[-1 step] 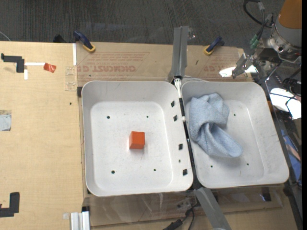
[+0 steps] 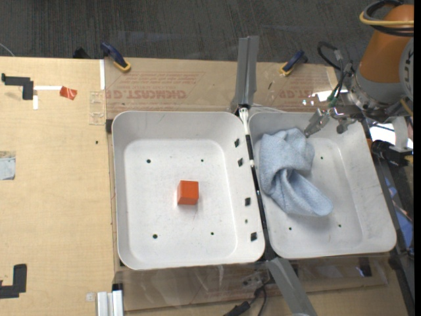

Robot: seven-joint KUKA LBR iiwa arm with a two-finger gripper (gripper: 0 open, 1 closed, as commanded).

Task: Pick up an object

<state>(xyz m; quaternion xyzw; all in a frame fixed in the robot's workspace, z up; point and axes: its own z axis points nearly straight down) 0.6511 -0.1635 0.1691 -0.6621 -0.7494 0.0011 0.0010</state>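
Dark grey carpet floor (image 2: 164,12), light wooden bench top (image 2: 52,196), brown cardboard backing (image 2: 171,87)

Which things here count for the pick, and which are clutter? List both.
For the pick: orange block in the left bin; blue-grey cloth in the right bin; gripper.

Clutter: clamps, red tag, cardboard.

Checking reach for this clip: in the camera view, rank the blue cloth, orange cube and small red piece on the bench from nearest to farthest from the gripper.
From the gripper:
1. Blue cloth, right bin.
2. Orange cube, left bin.
3. Small red piece, far-left bench.
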